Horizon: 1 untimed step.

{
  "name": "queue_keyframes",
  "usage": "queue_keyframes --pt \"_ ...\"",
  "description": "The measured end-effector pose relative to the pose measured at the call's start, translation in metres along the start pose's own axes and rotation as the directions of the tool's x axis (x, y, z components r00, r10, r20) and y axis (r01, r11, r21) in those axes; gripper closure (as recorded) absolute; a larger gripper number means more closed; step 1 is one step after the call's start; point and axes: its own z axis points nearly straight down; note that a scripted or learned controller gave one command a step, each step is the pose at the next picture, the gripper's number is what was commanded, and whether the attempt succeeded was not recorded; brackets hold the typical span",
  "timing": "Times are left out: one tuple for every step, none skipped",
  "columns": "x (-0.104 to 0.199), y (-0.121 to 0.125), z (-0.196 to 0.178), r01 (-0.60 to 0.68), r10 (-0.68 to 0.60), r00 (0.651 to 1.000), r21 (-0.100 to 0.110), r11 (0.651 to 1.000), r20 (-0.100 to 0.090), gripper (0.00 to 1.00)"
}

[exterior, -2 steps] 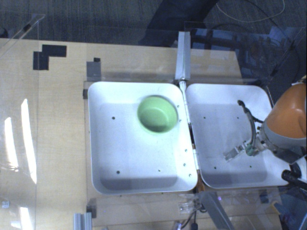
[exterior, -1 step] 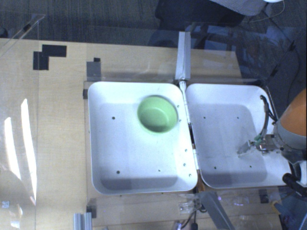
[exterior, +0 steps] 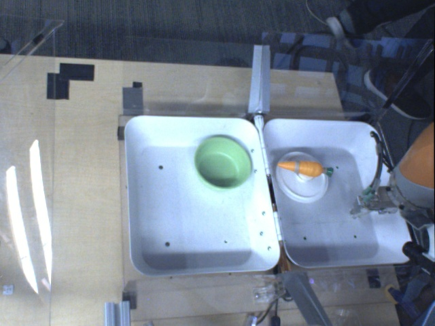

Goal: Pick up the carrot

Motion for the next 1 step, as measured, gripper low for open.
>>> queue_keyframes --pt "0.0 -0.0001 0.0 0.0 0.0 1.0 0.0 1.0 0.0 0.0"
